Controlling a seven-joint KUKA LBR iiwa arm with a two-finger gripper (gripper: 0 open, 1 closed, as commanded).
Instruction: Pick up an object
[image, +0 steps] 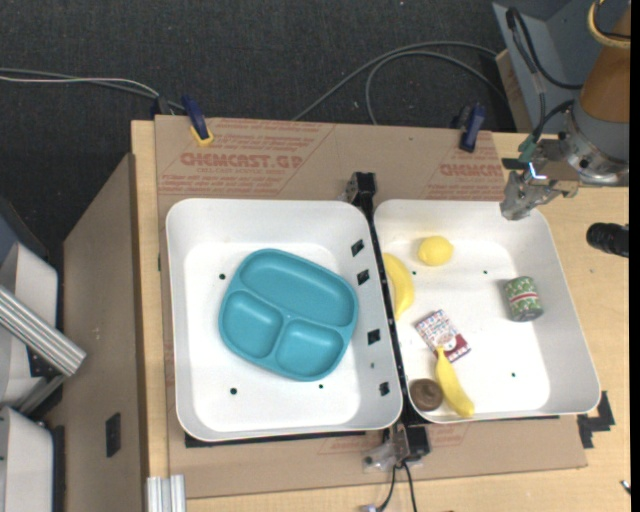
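Observation:
My gripper hangs over the far right corner of the right bin, above its rim. Nothing shows between its fingers. In that bin lie a yellow lemon, a yellow bowl-like piece against the left wall, a small printed packet, a banana, a brown round object and a green patterned can. The can lies about a hand's width in front of the gripper.
The left bin holds a teal divided plate. A black divider clamp sits between the bins. Blue clips hold the cardboard sheet at the back. Cables run behind the bench.

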